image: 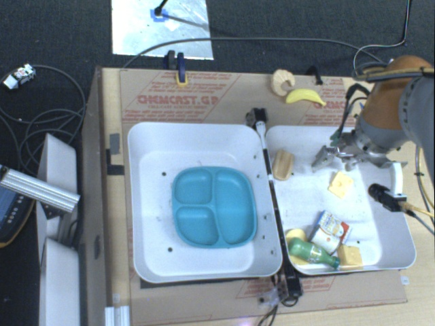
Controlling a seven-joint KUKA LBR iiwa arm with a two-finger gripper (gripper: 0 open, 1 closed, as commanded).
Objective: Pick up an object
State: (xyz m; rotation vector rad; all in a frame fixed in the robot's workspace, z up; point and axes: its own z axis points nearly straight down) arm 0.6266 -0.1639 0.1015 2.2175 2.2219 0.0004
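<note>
1. The grey arm with the orange band (391,90) reaches in from the right and ends over the upper part of the right shallow white bin (394,250).
2. The two-finger gripper (331,156) hangs above the bin floor with its metal fingers spread apart; nothing sits between them.
3. A pale yellow square block (340,184) lies on the bin floor just below and to the right of the gripper, apart from the fingers.
4. A tan bread-like piece (281,164) lies near the bin's left wall, to the left of the gripper.
5. At the bin's lower edge a cluster lies together: a green plastic bottle (312,252), a small white carton with red and yellow print (330,229), a round yellow item (295,236) and a tan flat block (351,255).
6. The left shallow white bin (153,182) holds a blue plastic divided plate (213,205), lying flat near its centre.
7. On the cardboard beyond the bins lie a yellow toy banana (305,97) and a cream-coloured round item (282,81), close together.
</note>
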